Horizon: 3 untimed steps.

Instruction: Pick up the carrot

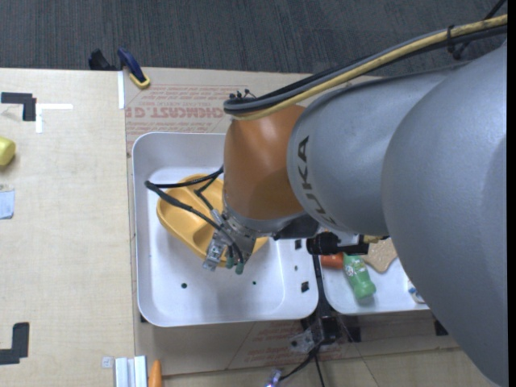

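The arm [403, 160] is grey with an orange band [262, 164]. The 2 bins [210, 305] are white. The left bin holds a yellow dish [181, 216]. The right bin holds an orange carrot [332, 260], a green bottle [359, 279] and tan bread [380, 255].

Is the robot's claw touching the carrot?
Apart. The camera view shows the gripper over the left bin by the yellow dish, while the carrot lies in the right bin.

Bench [64, 256] w/ two white bins [153, 297], cardboard sheet [185, 107] under them, yellow obj [5, 151] at left edge.
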{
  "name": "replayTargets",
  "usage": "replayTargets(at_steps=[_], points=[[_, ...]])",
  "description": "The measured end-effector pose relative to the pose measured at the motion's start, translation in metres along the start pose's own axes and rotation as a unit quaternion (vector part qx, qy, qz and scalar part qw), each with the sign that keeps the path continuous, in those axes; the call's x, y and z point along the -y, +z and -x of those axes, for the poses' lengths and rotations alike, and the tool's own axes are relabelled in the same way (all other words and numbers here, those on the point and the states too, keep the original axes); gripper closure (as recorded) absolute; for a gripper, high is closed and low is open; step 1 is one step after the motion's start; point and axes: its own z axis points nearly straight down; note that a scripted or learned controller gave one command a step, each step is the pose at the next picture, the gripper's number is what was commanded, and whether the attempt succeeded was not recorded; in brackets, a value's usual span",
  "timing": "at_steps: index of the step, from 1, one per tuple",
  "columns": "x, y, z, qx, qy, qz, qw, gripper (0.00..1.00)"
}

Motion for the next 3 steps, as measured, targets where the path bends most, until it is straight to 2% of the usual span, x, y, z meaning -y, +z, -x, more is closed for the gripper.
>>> replayTargets(at_steps=[1,2,3], points=[[0.035,-0.057,0.013,-0.001,0.088,0.0,0.9961,1.0],[0.068,-0.081,0.04,-0.001,0.22,0.001,0.9755,1.0],[0.003,-0.116,0.03,-0.001,0.167,-0.002,0.986,1.0]])
